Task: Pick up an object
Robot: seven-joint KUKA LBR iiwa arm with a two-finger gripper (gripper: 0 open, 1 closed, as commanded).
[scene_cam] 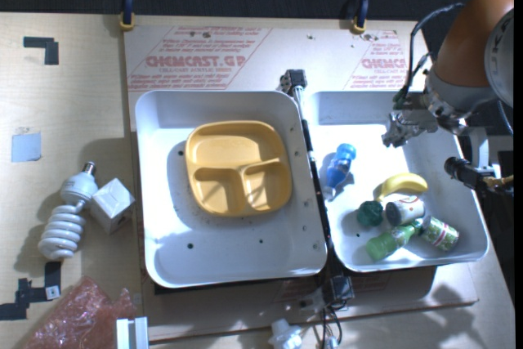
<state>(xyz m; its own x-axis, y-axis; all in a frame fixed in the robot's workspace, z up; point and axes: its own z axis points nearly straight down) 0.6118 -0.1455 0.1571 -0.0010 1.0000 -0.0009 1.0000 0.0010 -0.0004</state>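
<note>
Nearest us, pink crinkled plastic [78, 310], cut off by the frame, lies on the table [65, 110]. Right bin [466, 253]: we list a green bottle [391, 241], a small can [440, 233], a dark green lump [369, 213], a banana [400, 185], a blue bottle [338, 166]. Left bin [155, 200]: yellow divided tray [238, 167]. Farther, the gripper [399, 129] hovers over the right bin's far end, well apart from the objects; we cannot tell its opening.

1. Yellow divided tray [237, 167]: smooth plastic, soft sheen.
2. Bins [155, 176]: white plastic, matt.
3. Worktop [49, 110]: pale wood, matt.
4. Blue bottle [337, 165], right bin: glossy plastic.
</note>
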